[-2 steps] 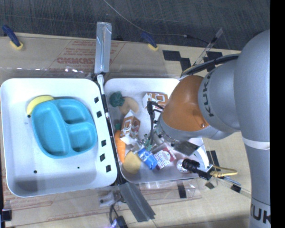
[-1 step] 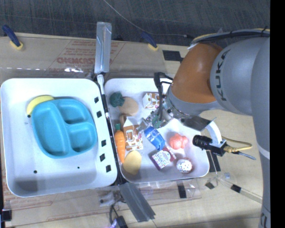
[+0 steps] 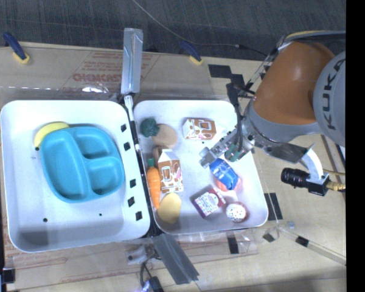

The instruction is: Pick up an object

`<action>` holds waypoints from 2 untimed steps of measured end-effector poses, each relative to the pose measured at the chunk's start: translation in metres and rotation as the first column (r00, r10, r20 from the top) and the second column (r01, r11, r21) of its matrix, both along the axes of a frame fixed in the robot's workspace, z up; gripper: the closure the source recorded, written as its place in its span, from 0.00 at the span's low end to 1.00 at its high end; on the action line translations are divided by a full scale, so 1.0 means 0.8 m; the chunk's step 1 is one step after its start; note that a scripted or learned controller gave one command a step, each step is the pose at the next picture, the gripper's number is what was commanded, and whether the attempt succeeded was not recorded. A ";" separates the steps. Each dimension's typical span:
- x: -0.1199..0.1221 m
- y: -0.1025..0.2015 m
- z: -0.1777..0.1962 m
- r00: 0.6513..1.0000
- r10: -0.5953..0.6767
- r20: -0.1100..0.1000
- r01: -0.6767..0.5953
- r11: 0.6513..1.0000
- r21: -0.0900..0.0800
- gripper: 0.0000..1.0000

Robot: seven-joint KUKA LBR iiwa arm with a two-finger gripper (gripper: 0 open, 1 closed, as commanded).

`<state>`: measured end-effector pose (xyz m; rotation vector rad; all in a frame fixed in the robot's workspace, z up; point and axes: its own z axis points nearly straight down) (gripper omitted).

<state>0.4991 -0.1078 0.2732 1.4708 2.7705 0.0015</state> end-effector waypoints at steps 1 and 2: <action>-0.001 0.000 -0.002 1.000 0.000 -0.004 0.000 1.000 0.001 0.00; -0.015 0.015 -0.200 0.971 0.238 -0.013 -0.237 0.971 0.006 0.00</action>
